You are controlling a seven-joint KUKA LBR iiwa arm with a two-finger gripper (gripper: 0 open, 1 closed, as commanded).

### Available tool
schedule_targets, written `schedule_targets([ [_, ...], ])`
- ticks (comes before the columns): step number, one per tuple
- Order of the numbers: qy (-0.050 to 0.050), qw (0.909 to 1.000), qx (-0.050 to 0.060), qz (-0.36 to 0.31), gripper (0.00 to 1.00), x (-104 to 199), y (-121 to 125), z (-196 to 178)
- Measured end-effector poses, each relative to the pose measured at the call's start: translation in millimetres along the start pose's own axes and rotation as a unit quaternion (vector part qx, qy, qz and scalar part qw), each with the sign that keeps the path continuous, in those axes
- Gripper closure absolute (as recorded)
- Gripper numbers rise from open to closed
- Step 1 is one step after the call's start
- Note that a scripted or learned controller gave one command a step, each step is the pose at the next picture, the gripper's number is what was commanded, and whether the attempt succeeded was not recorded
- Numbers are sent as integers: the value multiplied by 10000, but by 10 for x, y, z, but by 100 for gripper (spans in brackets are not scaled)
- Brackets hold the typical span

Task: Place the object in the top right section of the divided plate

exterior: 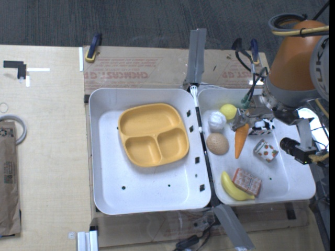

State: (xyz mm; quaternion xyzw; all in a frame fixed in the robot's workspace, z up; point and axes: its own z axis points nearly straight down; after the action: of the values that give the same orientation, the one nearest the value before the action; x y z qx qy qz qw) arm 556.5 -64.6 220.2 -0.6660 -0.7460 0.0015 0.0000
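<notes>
— Starting at the hand [245,115]: where does it sit?

— Low over the right bin [293,190], near that bin's upper middle, below the grey arm [293,67] with its orange band. Whether it is open, closed or gripping cannot be told; dark parts and cables crowd that spot.

— What lies nearest to it?

— A carrot [241,138], its thick end right at the hand, its point slanting down toward the bin's middle. Held or merely touched: cannot tell. Just left of the hand, a yellow lemon-like fruit [228,110]. Just right of it, a small black-and-white toy [264,126], partly hidden.

— Rest of the right bin?

— White ball [217,121] below-left of the yellow fruit, touching or nearly so. Brown egg-shaped thing [218,144] beneath the ball, beside the carrot's shaft. Small white carton with red spots [265,150] right of the carrot tip. Banana [234,187] near the lower edge, with a reddish packet [246,181] lying against it.

— And the left bin?

— The left bin [107,192] carries a yellow divided plate [154,134], tilted a little, one large section above, two smaller ones below. Nothing rests in any section.

— Outside the bins?

— Cardboard sheet [141,67] behind the bins on the pale worktop [42,140]; a blue clamp [94,47] at its upper left corner.
</notes>
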Motion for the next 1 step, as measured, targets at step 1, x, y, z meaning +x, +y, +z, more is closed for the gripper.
schedule_targets([
  [1,-1,9807,-18,-1953,100,32,-101,-403],
])
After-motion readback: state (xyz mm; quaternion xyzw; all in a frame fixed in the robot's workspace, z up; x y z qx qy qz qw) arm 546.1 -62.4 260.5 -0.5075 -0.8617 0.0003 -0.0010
